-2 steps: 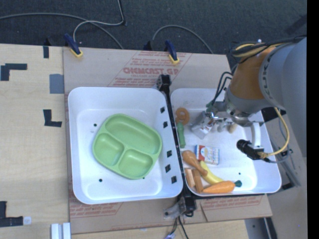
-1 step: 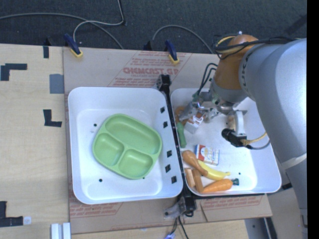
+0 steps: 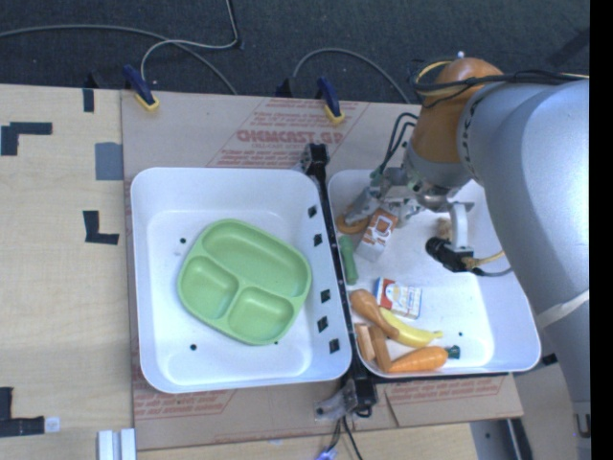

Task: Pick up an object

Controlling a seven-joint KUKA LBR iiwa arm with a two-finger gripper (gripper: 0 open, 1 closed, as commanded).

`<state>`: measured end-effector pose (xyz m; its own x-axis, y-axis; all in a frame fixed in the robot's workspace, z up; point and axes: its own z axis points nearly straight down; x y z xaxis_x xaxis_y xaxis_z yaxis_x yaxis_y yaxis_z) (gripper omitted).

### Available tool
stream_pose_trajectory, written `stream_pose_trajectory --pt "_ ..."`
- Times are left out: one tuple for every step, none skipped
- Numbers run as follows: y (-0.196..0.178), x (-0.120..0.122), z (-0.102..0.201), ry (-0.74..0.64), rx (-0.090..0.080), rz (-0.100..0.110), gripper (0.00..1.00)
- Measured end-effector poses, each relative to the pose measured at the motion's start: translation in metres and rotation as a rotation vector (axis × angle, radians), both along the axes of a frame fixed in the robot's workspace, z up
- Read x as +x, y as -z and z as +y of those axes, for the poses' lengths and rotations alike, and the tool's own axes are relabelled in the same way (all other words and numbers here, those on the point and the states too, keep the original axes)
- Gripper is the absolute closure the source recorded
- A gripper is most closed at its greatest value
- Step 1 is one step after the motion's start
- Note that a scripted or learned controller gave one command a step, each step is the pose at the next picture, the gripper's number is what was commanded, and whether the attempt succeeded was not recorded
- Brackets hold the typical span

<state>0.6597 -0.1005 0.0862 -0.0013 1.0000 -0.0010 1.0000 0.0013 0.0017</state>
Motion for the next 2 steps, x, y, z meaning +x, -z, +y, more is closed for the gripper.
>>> stream_pose_trajectory --pt "0.001 0.007 0.002 0.0 -0.003 0.011 0.0" --pt "-0.01 0.008 0.003 -0.001 -0.003 0.01 1.0"
